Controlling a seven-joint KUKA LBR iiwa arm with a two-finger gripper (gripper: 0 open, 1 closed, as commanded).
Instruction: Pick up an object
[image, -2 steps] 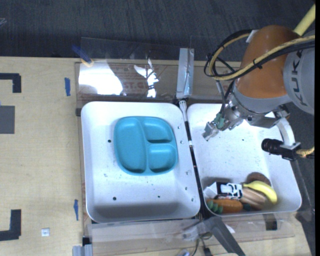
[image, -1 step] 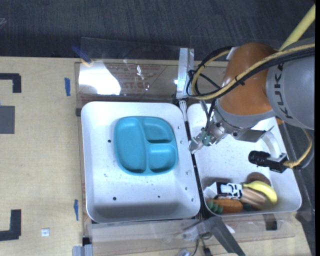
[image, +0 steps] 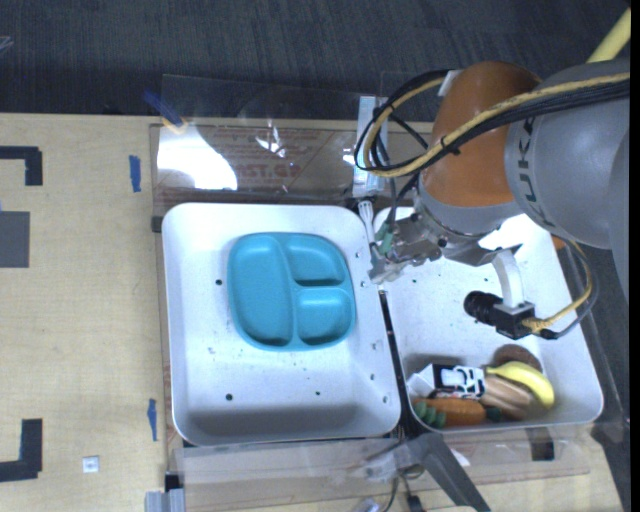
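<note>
Arm reaching in over 2 white bins

A blue divided plate (image: 292, 289) is lying in the left bin (image: 190, 380); the gripper (image: 385, 258) is hovering at the divider, its state unclear; toy food (image: 495, 388) is clustering in the right bin's (image: 440, 320) near corner.

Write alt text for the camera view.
A grey robot arm reaches from the right, its gripper over the divide between two white bins. A blue divided plate lies in the left bin; toy food, including a banana, fills the right bin's near corner.
</note>
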